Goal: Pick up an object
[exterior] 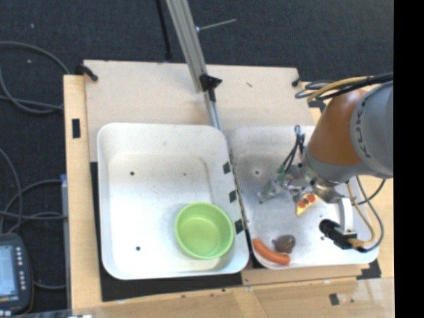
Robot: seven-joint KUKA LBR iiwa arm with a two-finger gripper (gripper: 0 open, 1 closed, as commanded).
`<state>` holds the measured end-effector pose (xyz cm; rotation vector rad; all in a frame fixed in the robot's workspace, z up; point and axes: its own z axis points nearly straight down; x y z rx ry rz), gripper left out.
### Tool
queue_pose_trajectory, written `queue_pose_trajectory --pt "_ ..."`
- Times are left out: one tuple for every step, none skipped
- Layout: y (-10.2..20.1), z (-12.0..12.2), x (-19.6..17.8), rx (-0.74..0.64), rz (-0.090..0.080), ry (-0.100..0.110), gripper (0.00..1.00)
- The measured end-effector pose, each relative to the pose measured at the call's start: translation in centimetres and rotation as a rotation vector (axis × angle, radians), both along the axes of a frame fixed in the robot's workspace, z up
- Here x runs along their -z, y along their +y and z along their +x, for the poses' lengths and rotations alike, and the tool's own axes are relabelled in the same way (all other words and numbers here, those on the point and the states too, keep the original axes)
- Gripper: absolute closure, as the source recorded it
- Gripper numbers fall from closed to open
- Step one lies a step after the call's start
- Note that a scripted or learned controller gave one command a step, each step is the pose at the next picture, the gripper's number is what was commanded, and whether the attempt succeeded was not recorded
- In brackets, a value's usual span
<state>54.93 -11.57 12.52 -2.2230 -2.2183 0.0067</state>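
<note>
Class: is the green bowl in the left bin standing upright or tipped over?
Upright. The green bowl shows its full round rim and hollow inside facing up, sitting flat in the left bin near its front right corner.

Even overhead light, soft shadows, slightly grainy.

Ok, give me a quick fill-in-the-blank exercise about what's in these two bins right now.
1. The green bowl sits in the ____ bin.
2. The orange carrot lies in the ____ bin, at its near edge.
3. The brown lump lies right beside the ____.
4. The arm hangs over the ____ bin.

Missing words: left; right; carrot; right
</note>
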Motion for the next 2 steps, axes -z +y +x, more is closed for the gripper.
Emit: queue_pose_trajectory --pt "-0.2 0.0 2.5 0.001 0.000 -0.002 0.00" --pt "-0.1 0.1 1.4 0.005 0.002 -0.008 1.00"
